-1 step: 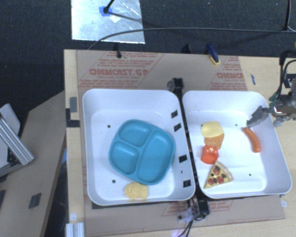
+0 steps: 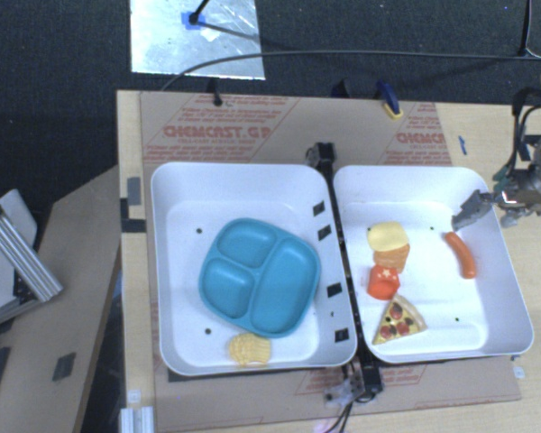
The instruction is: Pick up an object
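Left bin: blue tray, yellow toy | right bin: pizza slice, sausage | jaws: open, empty

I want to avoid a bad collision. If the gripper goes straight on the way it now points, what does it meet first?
Probably the orange sausage, just below and left of the gripper, or the bin floor beside it; depth is unclear.

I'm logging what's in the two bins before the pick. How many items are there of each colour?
Blue: 1, the divided plate
Yellow: 2, the corn-like piece and the yellow-topped cup shape
Red or orange: 2, the sausage and the red tomato-like piece
Mixed colours: 1, the pizza slice
Total: 6
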Robot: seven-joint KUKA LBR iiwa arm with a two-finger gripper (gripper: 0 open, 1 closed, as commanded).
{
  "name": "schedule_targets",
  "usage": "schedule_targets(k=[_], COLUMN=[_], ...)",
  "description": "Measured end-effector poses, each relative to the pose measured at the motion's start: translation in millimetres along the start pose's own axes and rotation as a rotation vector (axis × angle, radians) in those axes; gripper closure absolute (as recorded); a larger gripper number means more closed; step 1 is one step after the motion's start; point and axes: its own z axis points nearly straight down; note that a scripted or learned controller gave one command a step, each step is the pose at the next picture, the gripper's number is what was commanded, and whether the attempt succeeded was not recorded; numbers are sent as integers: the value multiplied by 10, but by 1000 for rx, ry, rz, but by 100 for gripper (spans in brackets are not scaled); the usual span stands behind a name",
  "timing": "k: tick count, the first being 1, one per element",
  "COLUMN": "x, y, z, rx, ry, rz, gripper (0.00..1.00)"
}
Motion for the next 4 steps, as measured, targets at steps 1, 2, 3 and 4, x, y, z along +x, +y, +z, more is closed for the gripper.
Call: schedule_targets(k=[1,2,3,4], x=[58,20,13,7], y=[-52,-101,-115,-100], z=[449,888,1512,1373], rx=[2,4,3,-2], ry=[1,1,2,-1], rz=[2,2,3,2], gripper=[0,0,0,100])
